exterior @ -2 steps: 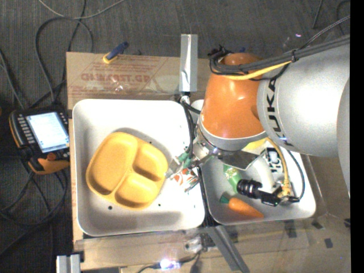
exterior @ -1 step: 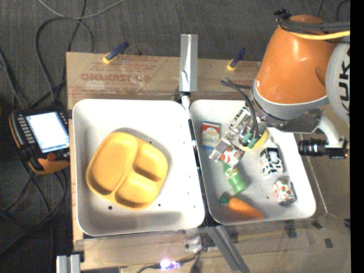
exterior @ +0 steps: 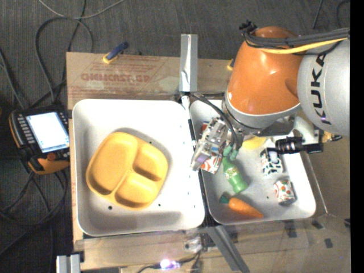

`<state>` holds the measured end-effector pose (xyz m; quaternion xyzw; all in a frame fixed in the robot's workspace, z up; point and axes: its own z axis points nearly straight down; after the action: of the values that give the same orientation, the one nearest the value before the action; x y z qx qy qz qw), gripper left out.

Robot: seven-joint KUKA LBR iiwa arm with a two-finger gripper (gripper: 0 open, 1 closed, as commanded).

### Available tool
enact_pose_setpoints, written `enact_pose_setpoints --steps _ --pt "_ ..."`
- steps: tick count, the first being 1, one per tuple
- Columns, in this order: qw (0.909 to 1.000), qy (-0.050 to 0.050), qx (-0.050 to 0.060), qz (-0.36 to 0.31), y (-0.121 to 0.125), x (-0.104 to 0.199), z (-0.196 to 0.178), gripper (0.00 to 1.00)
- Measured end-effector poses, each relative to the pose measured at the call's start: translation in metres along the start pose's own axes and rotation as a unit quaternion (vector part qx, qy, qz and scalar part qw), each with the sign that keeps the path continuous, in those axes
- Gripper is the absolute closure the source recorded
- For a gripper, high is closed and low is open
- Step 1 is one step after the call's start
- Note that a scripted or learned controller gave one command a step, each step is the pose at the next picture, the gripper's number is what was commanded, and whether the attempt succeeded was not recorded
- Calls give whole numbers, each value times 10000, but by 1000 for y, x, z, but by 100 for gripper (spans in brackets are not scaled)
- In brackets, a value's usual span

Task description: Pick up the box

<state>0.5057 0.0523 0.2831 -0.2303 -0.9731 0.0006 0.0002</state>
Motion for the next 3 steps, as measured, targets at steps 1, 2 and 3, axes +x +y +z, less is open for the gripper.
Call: enact_pose_setpoints --steps 1,2,3 --pt "10000 3 -11 -11 2 0 -9 100" --pt "10000 -6 -13 -21 27 24 -39 100" --pt "9900 -2 -4 -1411 55 -13 50 100"
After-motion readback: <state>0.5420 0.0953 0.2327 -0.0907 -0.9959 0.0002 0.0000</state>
